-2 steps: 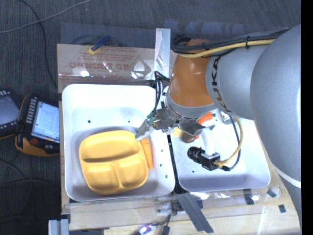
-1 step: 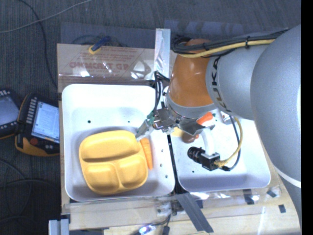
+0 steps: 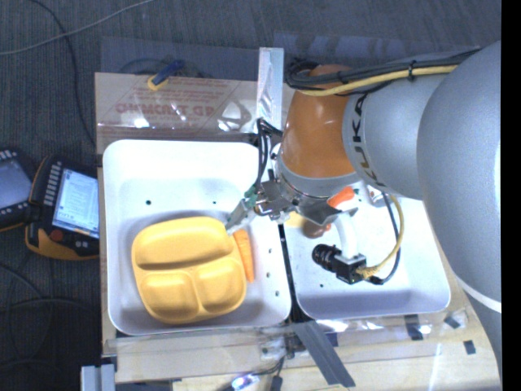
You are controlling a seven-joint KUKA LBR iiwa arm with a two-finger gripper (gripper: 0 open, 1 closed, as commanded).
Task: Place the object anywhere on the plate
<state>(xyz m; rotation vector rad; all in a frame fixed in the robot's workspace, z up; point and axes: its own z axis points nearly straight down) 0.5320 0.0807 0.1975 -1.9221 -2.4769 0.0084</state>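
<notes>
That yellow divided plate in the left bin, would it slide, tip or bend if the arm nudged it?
The yellow plate looks like moulded plastic, so it is probably stiff and light for its size. Lying flat and broad on the smooth white bin, it would more likely slide than tip. The orange object at its right edge might shift with it.

Grey arm (image 3: 456, 129) with orange band (image 3: 317, 137), black-and-yellow cables (image 3: 366, 73) along it.
</notes>
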